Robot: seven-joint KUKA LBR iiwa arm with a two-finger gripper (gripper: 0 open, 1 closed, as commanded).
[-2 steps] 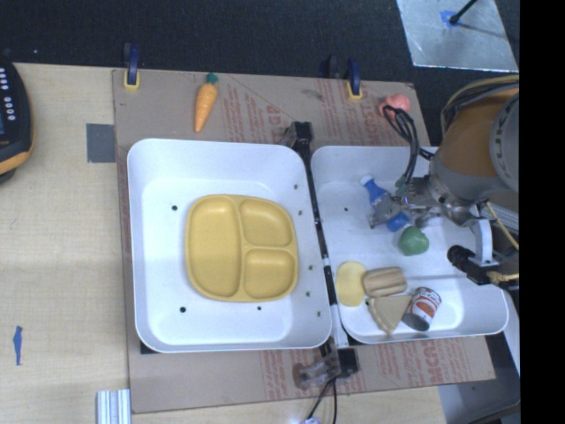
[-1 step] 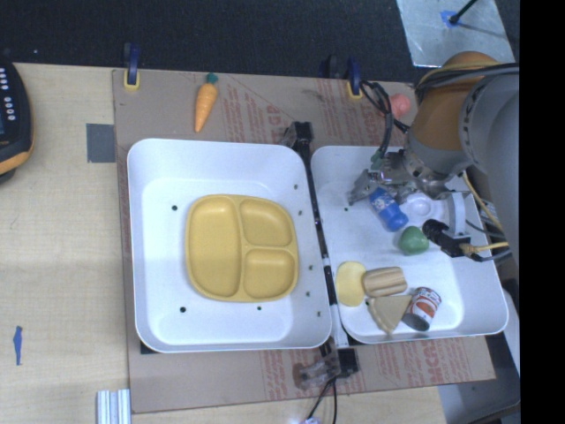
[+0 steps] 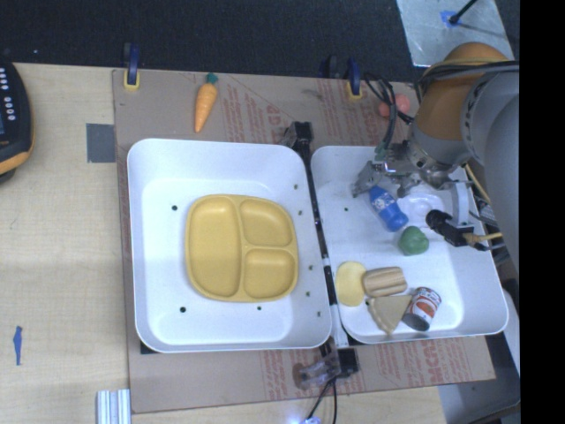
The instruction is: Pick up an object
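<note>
Gripper (image 3: 381,182) is seen low in the right bin (image 3: 468,325), at its upper left, directly over a blue bottle-like object (image 3: 387,208). Finger state cannot be told; tips are blurred and partly covered by the wrist. Bottle's upper end is hidden under the gripper. Green ball (image 3: 412,240) lies just beside the bottle. Small can (image 3: 425,307), bread-like piece (image 3: 385,281) and yellow disc (image 3: 350,283) are clustered near the front. Yellow divided plate (image 3: 240,246) is centred in the left bin (image 3: 150,237). Toy carrot (image 3: 205,102) lies outside, behind the bins.
</note>
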